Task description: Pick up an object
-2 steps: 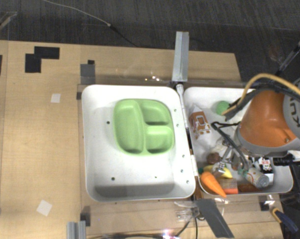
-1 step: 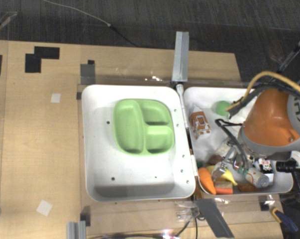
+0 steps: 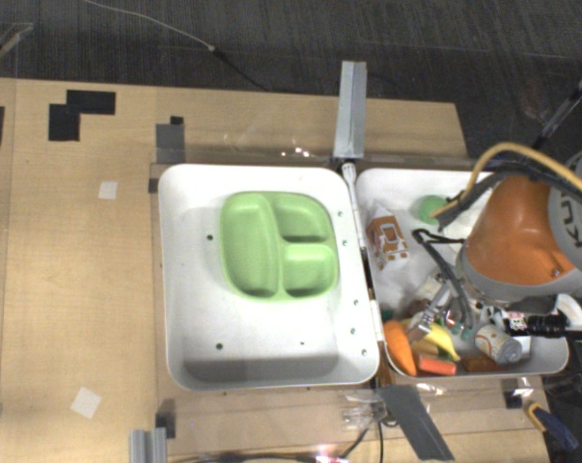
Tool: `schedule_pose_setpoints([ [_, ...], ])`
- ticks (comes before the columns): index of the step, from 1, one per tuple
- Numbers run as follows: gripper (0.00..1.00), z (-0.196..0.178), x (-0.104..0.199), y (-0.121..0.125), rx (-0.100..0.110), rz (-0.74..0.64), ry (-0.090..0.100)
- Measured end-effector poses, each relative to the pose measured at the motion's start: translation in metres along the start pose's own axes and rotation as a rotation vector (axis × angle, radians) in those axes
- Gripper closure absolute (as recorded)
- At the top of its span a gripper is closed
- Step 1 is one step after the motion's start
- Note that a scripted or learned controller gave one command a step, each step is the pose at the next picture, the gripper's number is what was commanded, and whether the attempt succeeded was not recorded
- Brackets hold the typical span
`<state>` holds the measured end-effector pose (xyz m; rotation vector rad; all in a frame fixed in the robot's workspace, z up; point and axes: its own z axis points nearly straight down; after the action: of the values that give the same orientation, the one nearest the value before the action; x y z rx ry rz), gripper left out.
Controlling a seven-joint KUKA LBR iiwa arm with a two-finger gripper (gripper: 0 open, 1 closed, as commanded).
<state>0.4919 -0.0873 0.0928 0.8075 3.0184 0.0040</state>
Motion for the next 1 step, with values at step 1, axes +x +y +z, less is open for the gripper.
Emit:
schedule_pose_setpoints([
  [1,0.0,0.0001,0.0003,0.0014,0.001,0.022,-0.002],
])
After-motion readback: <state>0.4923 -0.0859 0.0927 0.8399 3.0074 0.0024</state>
